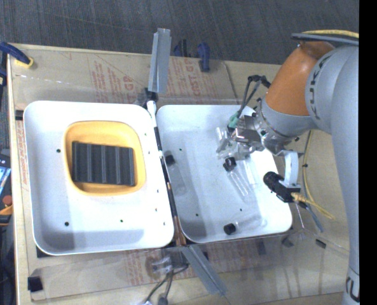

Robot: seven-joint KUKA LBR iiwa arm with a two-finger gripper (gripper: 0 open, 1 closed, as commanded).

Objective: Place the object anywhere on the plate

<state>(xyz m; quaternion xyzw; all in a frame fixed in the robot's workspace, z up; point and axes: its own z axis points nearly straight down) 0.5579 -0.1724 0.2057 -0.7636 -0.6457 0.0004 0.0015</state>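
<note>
Camera view is looking down on two smooth white bins. Sitting in the left bin [42, 170] is a yellow plate [104, 132] with round corners, and a dark ridged block [103, 163] is lying on it. Lying in the right bin [201, 215] is a clear plastic object with a black cap [242, 221], well apart from the plate. Hanging over the right bin is the claw [229, 164]; I cannot tell how far open it is.

The arm [331, 88] was a thick grey cylinder, carrying an orange band [290, 84] just above the wrist. Thin black cables looped beside the band. The gripper [229, 157] was of pale, translucent parts with small black fittings, and a black-tipped attachment projected beside the wrist.
</note>
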